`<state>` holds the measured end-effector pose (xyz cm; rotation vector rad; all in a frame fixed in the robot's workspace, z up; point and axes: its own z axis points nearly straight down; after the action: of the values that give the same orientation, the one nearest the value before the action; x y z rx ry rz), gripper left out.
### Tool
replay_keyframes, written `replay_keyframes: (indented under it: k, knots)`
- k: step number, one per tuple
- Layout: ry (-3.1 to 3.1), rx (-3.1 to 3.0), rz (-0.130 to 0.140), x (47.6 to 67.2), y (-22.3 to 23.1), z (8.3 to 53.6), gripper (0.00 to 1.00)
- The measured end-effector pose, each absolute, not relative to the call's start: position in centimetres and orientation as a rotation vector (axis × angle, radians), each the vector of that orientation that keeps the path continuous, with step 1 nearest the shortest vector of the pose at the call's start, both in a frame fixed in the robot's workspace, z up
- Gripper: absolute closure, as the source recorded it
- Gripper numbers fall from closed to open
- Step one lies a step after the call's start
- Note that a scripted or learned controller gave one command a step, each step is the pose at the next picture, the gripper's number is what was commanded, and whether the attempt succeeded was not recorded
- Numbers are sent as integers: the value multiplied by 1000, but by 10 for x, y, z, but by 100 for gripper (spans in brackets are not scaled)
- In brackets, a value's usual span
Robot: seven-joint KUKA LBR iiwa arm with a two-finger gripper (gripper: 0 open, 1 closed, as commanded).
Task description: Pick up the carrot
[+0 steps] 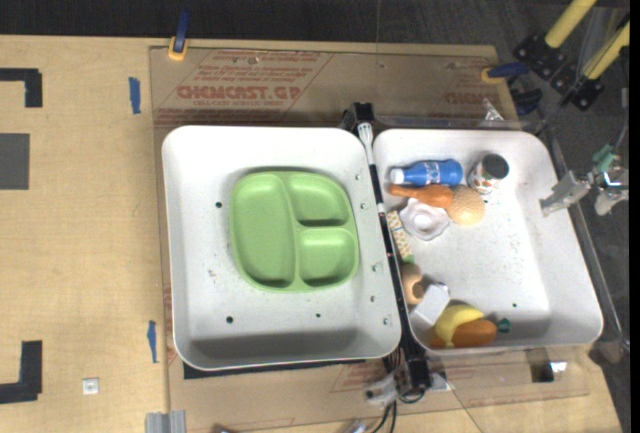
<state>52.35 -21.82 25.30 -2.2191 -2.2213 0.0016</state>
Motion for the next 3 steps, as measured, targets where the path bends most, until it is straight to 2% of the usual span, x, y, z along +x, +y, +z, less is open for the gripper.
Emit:
replay_keyframes:
  k: [1,2,3]
  knots:
    - [-2166,-2265,4,496,-180,169,0]
    - [-2182,-2258,-2,573,-122,113,0]
    - [-2042,-2410,-8,620,-104,93,0]
